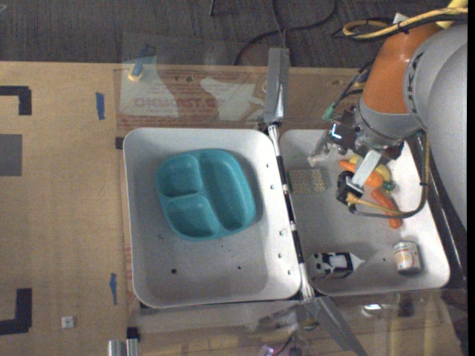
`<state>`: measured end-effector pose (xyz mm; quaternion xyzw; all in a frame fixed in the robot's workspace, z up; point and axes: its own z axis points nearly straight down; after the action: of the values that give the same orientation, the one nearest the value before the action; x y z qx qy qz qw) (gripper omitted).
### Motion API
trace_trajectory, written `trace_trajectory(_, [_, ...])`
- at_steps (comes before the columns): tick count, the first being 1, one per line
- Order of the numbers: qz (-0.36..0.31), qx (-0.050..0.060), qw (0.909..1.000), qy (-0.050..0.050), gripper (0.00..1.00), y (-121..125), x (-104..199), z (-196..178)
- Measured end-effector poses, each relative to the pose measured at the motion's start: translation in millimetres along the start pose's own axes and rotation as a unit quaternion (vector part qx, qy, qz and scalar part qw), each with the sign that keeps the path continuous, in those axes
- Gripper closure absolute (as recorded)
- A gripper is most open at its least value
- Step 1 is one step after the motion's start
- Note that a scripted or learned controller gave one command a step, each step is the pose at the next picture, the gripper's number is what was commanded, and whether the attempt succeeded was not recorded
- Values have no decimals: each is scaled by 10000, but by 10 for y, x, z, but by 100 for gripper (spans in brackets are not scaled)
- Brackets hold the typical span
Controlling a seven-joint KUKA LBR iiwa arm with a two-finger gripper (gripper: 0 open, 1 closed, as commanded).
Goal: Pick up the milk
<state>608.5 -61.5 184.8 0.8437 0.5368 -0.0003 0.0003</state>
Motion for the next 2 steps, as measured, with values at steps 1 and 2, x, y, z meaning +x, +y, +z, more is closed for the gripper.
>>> trace_trajectory(1, [951, 5, 9955, 1, 0, 487, -352, 934])
trace_trajectory(2, [556, 1, 9985, 0, 0, 475, 365, -4])
